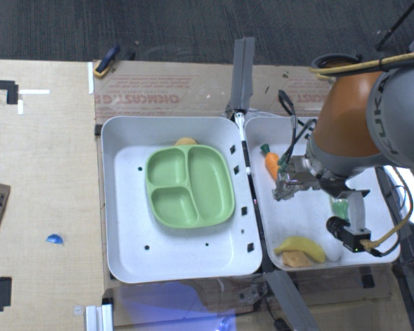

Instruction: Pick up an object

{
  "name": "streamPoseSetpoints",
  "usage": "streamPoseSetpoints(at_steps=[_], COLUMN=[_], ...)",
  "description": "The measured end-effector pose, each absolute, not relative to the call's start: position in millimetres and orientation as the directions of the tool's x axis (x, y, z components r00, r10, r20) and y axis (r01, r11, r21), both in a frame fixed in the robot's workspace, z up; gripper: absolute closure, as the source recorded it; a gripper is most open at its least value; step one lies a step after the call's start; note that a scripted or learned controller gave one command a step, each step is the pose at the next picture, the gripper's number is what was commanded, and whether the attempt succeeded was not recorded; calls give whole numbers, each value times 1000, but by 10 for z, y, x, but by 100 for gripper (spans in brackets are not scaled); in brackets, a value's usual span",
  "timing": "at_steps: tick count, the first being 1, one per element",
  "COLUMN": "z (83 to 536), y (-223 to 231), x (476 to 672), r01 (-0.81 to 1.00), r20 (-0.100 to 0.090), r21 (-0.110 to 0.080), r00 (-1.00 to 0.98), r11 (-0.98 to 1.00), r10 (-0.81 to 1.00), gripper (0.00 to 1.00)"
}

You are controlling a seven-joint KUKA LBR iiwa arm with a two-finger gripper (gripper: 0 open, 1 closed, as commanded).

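- The gripper [284, 185] hangs low in the right bin [379, 254], its fingers hard to make out, so I cannot tell their state.
- The carrot [272, 164] lies just at 11 o'clock of the gripper, very near, long axis running roughly 12 to 6, green top at 12.
- The banana [302, 249] rests at 6 o'clock, well apart, near the bin's front wall.
- The left bin [124, 254] holds a green divided tray [190, 185], with a small yellowish thing [185, 142] at its 12 o'clock edge.
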State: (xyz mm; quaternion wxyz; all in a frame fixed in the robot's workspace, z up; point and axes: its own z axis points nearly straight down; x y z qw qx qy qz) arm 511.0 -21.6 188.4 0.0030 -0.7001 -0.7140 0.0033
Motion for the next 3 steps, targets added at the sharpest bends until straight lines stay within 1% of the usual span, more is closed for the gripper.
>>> streamPoseSetpoints(at_steps=[1,2,3], z=[1887,1887,1885], y=[-288,-286,-264], x=[5945,5945,5927], r01=[958,958,992], r20=[-5,-5,-4], r21=[-5,-6,-7], r00=[287,287,123], r11=[-287,-287,-123], r10=[958,958,992], gripper=[100,0,0])
